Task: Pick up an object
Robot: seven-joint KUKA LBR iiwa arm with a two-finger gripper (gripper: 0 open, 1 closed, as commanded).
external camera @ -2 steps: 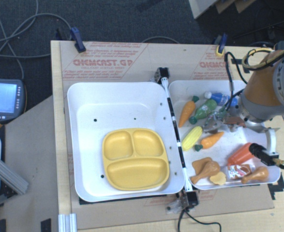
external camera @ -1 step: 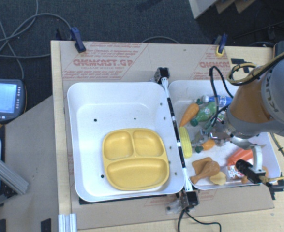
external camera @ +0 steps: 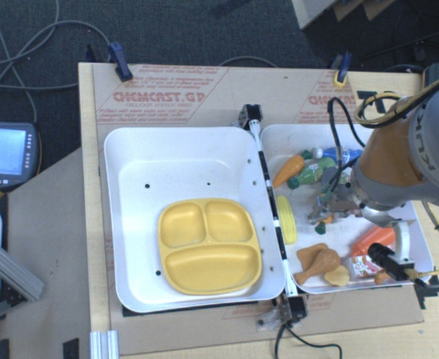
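Down in the right bin (external camera: 421, 234) now, arm (external camera: 398, 163) reaching in from the right, claw (external camera: 330, 206) low among the toys near the bin's middle. Hard to say whether the claw is spread or closed: too small and dark against the clutter, so cannot tell. Nothing plainly seen between its tips.

Plenty to choose from. Carrot (external camera: 288, 169) up near the divider, green bottle (external camera: 318, 170) just beside it, blue piece (external camera: 346, 155) behind that. Corn cob (external camera: 285, 218) lying along the left wall. Drumstick (external camera: 316, 262) toward the front, a pale chip (external camera: 337, 277) touching it, an orange-red packet (external camera: 372, 241) to the right. Left bin (external camera: 129, 200) carrying just a yellow divided plate (external camera: 208, 245), well apart from the action.

Looks like the reach-and-descend step, with no lift begun and no clear catch. Most likely target: whatever small dark item sits right under the claw, though too blurred to name.

Next up, by this reading: settle squarely over one item, close firmly, then rise straight without dragging the neighbours. Crowded spot, with the green bottle and carrot close by, so a nudge or a slipped grab looks quite possible.
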